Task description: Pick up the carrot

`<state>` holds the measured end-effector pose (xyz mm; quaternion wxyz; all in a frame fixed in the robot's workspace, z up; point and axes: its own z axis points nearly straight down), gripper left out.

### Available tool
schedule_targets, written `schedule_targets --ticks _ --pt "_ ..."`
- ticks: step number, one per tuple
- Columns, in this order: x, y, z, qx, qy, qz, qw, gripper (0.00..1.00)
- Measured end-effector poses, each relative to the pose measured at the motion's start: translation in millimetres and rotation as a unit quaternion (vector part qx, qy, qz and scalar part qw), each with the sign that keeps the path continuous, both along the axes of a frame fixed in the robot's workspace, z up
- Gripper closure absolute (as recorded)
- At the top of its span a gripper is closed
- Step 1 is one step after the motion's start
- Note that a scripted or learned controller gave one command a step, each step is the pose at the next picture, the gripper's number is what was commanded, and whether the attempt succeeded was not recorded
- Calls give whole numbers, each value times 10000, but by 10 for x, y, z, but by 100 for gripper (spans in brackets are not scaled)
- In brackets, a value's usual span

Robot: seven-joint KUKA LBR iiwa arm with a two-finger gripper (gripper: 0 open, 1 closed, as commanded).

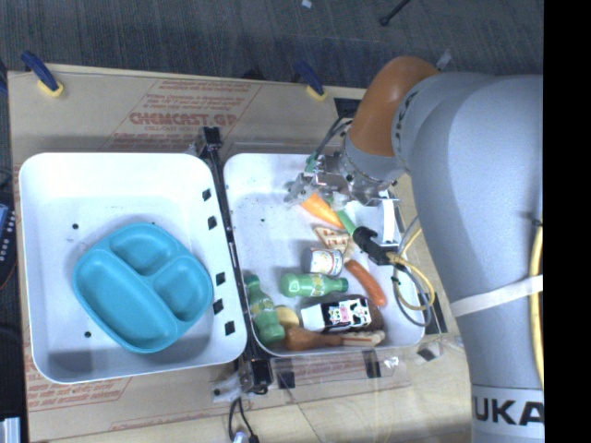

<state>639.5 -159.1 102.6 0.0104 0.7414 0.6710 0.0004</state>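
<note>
The carrot (320,209) is orange with a green top and lies in the upper part of the right bin (268,224), pointing up-left. My gripper (307,185) sits at the carrot's upper-left tip, right over or against it. The wrist and the orange band (379,109) rise behind it, and the view is too small to tell whether the gripper holds the carrot.
Below the carrot lie a cracker (331,238), a small can (326,262), a green bottle (314,285), a red pepper (367,282), a black-and-white carton (342,314) and a wooden spoon (323,340). A blue divided plate (143,284) sits in the left bin (55,183).
</note>
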Motion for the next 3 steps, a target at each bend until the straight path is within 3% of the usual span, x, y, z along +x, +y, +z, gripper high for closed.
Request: schedule_targets --ticks 1,2,3 --pt "17 -3 146 1 4 38 10000 100" --pt "6 2 126 7 23 40 10000 0" --pt "115 16 -139 78 239 -1043 9942 0"
